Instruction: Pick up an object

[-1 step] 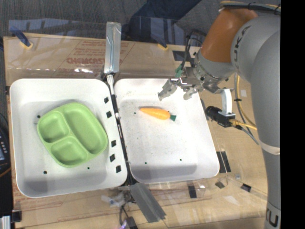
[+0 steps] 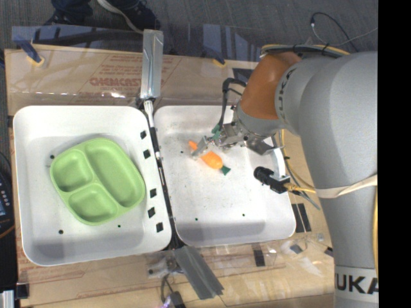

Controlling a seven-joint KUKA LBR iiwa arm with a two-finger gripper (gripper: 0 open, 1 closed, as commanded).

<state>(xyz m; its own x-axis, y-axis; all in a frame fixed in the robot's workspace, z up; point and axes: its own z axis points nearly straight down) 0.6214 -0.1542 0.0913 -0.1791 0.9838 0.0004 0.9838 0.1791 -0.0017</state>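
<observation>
Closest to the camera, at the right of the frame, my big grey arm segment point(image 2: 337, 146) fills the edge from top to bottom, with part of the maker's name in black letters low down.

At the left of the frame, the left shallow white bin point(image 2: 29, 172) sits on the surface point(image 2: 77, 76). A light green plastic plate with three compartments point(image 2: 96, 179) lies flat in it, a little left of the bin's middle. Along the divide between the two bins runs a row of small black clips point(image 2: 154, 194), and a grey metal bar point(image 2: 151, 63) stands up from the divide at the upper middle of the frame.

The right shallow white bin point(image 2: 225, 220) lies just beside the first one. In its upper middle part lies a small orange carrot-shaped toy with a green tip point(image 2: 214, 162), resting on the bin floor. A smaller orange piece point(image 2: 192, 145) sits just to its upper left.

My end effector point(image 2: 215, 140) is low over that spot, just above and touching or nearly touching the orange toy; I cannot tell which. Its fingers are too small and cluttered to read, so I cannot tell whether it is open or closed, and nothing shows clearly between them. The orange band point(image 2: 263, 88) above my wrist is at the upper right of that bin.
</observation>
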